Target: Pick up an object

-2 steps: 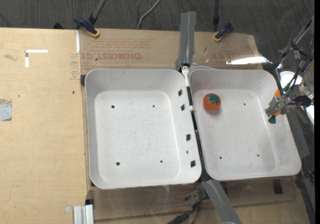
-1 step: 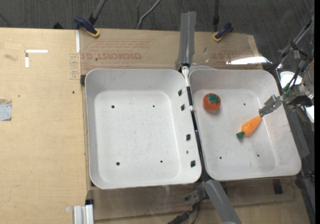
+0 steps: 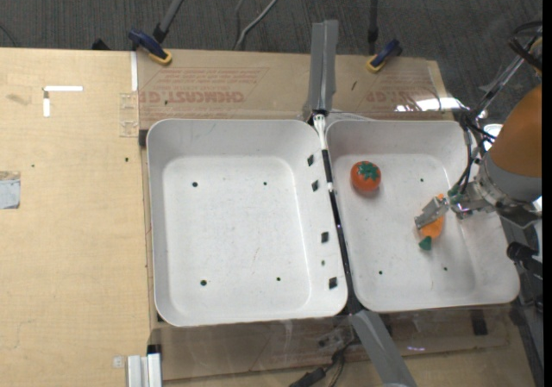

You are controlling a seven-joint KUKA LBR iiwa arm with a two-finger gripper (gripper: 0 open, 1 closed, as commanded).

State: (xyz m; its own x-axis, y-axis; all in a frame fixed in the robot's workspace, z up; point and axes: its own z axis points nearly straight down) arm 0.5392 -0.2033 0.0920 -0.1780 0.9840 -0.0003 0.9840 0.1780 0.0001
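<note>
An orange toy carrot [image 3: 434, 230] with a green tip lies in the right bin [image 3: 405, 286], towards its right side. My gripper [image 3: 438, 213] reaches in from the right and sits directly over the carrot's middle, covering part of it. Orange shows both above and below the gripper's grey end. Whether the carrot rests on the bin floor or is lifted off it is unclear. A red toy tomato [image 3: 366, 177] with a green top sits in the same bin, up and to the left of the gripper, well apart from it.
The left bin [image 3: 172, 230] stands beside the right one, with a raised divider [image 3: 328, 204] between them. The arm's grey body and orange band [image 3: 522, 140] hang over the right bin's right rim. Cables run by the far right corner.
</note>
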